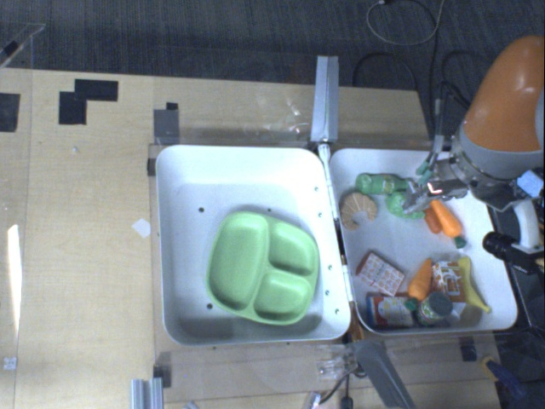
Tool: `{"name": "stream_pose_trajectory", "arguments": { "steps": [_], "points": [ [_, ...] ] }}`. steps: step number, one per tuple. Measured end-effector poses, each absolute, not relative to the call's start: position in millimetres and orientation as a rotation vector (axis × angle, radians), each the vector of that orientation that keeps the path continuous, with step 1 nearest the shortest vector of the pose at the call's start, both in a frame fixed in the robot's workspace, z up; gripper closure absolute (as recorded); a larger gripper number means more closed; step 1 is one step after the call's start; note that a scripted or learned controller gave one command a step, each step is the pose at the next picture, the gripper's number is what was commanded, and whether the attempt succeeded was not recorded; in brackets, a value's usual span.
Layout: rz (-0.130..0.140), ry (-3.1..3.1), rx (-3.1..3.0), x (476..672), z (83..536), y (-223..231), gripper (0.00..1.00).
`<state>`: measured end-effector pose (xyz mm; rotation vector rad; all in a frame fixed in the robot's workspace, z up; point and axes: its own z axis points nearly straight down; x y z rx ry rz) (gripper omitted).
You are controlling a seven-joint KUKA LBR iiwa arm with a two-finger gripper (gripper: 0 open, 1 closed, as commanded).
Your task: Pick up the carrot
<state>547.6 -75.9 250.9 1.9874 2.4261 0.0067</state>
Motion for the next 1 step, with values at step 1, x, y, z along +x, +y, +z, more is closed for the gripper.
{"name": "stream_pose_trajectory", "arguments": {
  "steps": [1],
  "points": [
    [0.006,2.239,2.197,501.8,324.3,-65.0,1.00]
  ]
}}
